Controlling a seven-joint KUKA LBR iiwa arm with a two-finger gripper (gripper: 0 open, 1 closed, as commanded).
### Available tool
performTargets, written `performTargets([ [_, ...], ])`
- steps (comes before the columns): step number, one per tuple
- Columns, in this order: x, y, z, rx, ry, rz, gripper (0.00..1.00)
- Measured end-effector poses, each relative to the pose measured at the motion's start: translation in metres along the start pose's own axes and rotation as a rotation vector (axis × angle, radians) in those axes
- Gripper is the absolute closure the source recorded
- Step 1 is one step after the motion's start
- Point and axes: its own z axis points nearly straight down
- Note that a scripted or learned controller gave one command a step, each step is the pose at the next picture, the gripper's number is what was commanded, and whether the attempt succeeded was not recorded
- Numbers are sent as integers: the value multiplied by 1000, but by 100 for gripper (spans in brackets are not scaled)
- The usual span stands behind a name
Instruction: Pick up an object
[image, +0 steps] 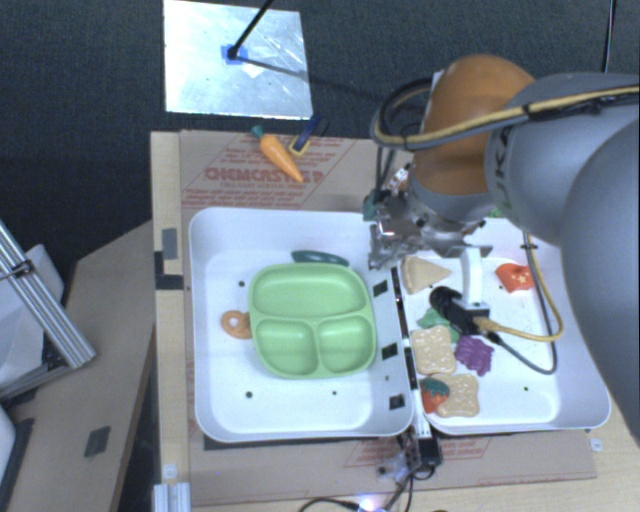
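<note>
the gripper (392, 240) hangs at the divider (398, 320) between the two bins, near its far end, and whether it holds anything i cannot tell. descending here it could strike the divider and close on nothing. the nearest object, a cream wedge (428, 272), lies just right of the divider, beside the gripper; further down that side sit a purple piece (474, 354) and crackers (436, 350) (crowded together). left of the divider rests a green tray (308, 318).
</note>
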Motion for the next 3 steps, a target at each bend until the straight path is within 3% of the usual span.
performTargets([
  [1, 30, 0, -2, 0, 0, -1, 100],
  [3, 24, -4, -2, 0, -1, 6, 100],
])
